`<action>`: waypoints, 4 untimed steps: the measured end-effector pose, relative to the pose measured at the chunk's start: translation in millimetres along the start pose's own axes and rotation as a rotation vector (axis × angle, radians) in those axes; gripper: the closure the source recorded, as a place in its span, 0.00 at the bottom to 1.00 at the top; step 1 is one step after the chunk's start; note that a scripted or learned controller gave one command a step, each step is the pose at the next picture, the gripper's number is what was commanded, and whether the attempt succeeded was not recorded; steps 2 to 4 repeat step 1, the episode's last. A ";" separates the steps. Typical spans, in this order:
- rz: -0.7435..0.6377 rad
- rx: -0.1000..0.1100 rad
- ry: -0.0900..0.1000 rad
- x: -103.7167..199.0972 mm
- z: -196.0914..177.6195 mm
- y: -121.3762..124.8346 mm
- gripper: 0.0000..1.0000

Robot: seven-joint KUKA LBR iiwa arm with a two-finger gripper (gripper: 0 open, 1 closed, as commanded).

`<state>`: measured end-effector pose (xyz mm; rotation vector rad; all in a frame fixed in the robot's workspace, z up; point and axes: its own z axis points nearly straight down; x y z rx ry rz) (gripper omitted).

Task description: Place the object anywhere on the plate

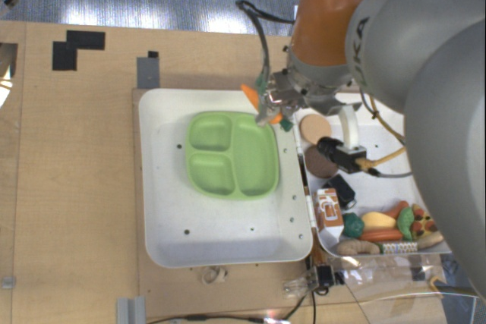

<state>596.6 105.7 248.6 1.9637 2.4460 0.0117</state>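
Orange carrot (250, 95) seems pinched in our gripper (267, 108), fingers closed on it, just over the green plate's (231, 155) upper right rim; we should move farther inward before releasing.

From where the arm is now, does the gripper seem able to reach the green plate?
Probably yes. The gripper hangs at the green plate's upper right corner, an orange carrot at its tip, and nothing stands between them.

Two white bins (163, 239) counted. One green plate (231, 154), three compartments. One arm (395, 42), one gripper (267, 114). One orange carrot-like piece (249, 93). Right-bin pile (380, 228) uncountable, too jumbled.
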 end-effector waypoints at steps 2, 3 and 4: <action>0.005 0.002 -0.003 -3.4 0.8 -0.7 0.00; 0.005 0.002 -0.003 -3.4 0.8 -0.7 0.00; 0.005 0.002 -0.003 -3.4 0.8 -0.7 0.00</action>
